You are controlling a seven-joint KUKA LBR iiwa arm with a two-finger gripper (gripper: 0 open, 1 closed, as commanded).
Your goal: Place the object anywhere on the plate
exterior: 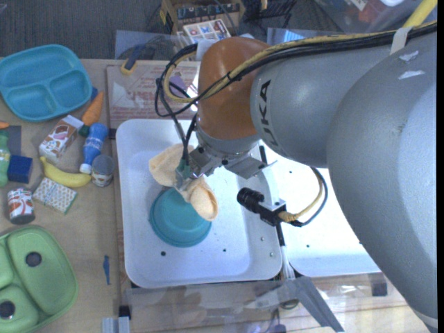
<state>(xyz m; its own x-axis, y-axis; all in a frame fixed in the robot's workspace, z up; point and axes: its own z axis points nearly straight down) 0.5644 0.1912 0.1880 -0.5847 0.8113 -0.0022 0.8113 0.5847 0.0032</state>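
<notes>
Grey arm (361,116) (smooth, bulbous) over round plate (179,218)

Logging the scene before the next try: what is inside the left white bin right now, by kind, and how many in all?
Teal plate: 1
Tan soft objects, look like flatbread or pastry: 2 (one near the bin's back, one at the plate's rim, under the gripper)
Total: 3
</notes>
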